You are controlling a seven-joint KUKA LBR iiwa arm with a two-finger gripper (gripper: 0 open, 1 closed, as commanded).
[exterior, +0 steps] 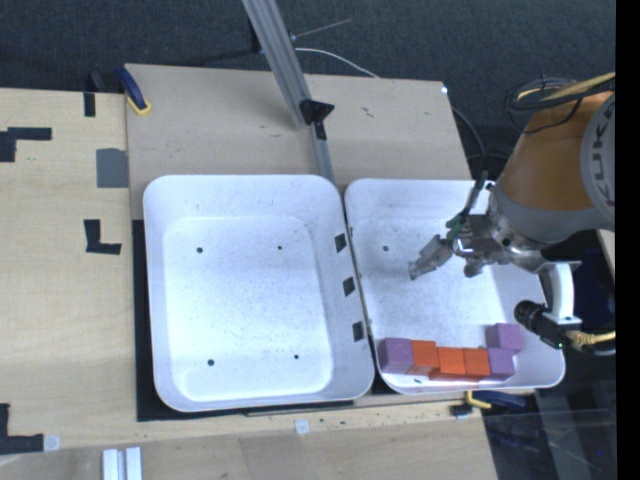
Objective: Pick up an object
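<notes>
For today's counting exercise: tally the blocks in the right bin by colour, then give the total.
Purple blocks: 2, one at the row's left end and one at its right end
Orange blocks: 2, side by side
Total: 4

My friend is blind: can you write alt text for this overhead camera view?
A grey and orange robot arm's claw hovers over the right white bin, above a row of purple and orange blocks along its near edge. The left white bin sits alongside.

Arm [560, 168]: broad orange band over grey wrist housing, black cables looped above. Gripper [432, 260]: slim dull-metal fingers, dark fittings behind.
</notes>
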